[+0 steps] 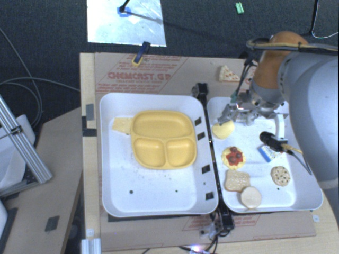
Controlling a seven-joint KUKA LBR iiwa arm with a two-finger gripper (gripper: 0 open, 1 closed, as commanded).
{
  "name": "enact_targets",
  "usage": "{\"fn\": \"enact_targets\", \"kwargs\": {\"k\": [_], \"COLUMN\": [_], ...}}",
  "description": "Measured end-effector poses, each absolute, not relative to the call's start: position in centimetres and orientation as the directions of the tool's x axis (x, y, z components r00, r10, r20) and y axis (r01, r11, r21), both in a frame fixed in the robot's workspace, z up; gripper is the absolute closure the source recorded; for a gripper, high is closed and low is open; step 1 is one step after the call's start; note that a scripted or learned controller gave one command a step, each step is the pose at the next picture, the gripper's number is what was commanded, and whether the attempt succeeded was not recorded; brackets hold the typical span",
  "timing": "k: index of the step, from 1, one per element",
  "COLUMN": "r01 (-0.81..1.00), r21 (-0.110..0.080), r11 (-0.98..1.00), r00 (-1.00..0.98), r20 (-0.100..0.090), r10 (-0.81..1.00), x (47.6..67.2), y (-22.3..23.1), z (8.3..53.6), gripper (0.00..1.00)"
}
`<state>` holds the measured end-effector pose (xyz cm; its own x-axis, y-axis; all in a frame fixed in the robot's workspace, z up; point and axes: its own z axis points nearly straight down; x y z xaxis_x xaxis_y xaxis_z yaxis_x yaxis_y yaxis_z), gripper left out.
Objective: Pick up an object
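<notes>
Reaching in from the right, the arm [296, 83] is hanging over the upper part of the right bin [307, 197], with its gripper [233, 112] sitting low near the bin's upper left corner. A pale yellow lump [223, 129] is lying just below and left of the gripper; whether it is touching cannot be told, nor whether the hand is clenched or released. Further down the same bin are lying a small pizza round [233, 156], a cracker [237, 180], a pale disc [250, 197], a chocolate-chip cookie [279, 175] and a blue piece [265, 153]. A yellow divided tray [161, 139] is resting in the left bin [114, 194].
</notes>
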<state>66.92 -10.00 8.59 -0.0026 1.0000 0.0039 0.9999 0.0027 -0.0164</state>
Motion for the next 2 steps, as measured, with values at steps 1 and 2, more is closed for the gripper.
{"fn": "enact_targets", "kwargs": {"k": [1, 2], "r01": [1.0, 1.0], "r21": [-0.013, -0.014], "r11": [0.001, -0.001], "r00": [-0.001, 0.001], "r20": [-0.002, 0.004], "r10": [1.0, 1.0], "x": [66.6, 66.62], "y": [-8.64, -8.97], "z": [8.4, 8.39], "gripper": [0.0, 0.0]}}
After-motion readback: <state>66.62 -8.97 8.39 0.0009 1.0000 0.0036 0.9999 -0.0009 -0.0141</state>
